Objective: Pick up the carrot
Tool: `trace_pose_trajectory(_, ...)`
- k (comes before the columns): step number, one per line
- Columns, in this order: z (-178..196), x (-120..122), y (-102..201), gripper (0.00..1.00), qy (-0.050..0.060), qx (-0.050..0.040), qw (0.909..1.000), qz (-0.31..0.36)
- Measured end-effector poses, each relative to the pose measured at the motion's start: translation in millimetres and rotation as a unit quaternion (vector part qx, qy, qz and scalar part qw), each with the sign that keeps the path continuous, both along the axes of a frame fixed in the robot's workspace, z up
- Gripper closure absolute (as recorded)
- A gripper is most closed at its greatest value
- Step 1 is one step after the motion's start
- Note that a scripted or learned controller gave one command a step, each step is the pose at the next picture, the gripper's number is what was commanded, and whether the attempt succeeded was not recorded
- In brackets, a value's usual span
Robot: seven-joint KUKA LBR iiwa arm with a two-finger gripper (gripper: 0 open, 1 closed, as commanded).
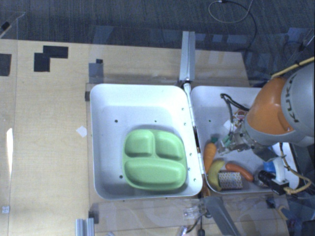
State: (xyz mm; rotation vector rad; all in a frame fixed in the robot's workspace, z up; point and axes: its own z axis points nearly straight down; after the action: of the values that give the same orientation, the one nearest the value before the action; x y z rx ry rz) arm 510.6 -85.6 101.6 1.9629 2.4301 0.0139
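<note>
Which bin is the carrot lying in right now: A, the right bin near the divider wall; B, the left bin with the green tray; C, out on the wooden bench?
A: the carrot lies in the right bin close to the wall it shares with the left bin, while the green tray sits in the left one.

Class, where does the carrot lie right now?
The carrot lies in the right bin, by its left wall, just above a yellow-green fruit and left of the gripper.
</note>
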Motion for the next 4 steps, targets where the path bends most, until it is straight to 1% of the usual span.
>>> trace_pose_trajectory(1,-11.5,24.8,-8.8,1.0,0.004,0.0041,0.9924,-0.123)
trace_pose_trajectory(2,-10.8,18.3,-1.6,1.0,0.0,-0.0022,0.9975,0.071)
trace_pose_trajectory(3,-11.2,32.9,-3.2,1.0,0.004,0.002,0.9999,0.009)
trace_pose_trajectory(4,-10.6,-17.4,-6.8,1.0,-0.001,0.0024,0.9971,-0.076)
